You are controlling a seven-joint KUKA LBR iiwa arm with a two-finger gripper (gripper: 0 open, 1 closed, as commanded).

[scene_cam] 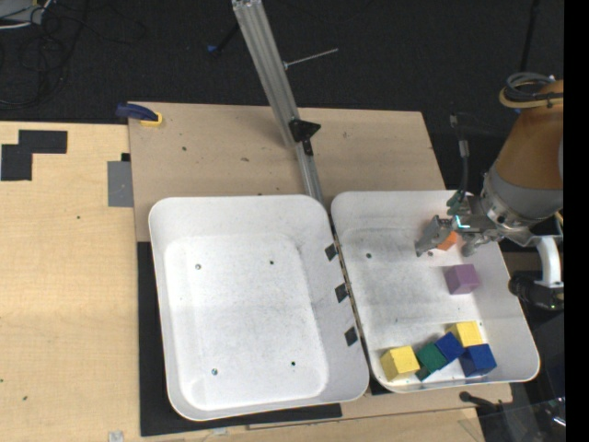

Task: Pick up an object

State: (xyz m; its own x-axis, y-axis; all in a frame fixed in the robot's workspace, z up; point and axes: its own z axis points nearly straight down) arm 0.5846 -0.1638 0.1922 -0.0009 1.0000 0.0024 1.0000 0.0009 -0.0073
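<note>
Claw (448,238): gripping small orange block (447,240), hovering just above and left of purple cube (462,278), inside right white bin (391,274).

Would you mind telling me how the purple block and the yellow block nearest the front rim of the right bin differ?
The purple block lies alone in the middle of the right bin, just below the gripper; the yellow block sits at the front rim, at the left end of a cluster. The purple block touches nothing else, whereas the yellow block rests against a green block. Their colours differ. Both are small cubes in the same bin.
</note>
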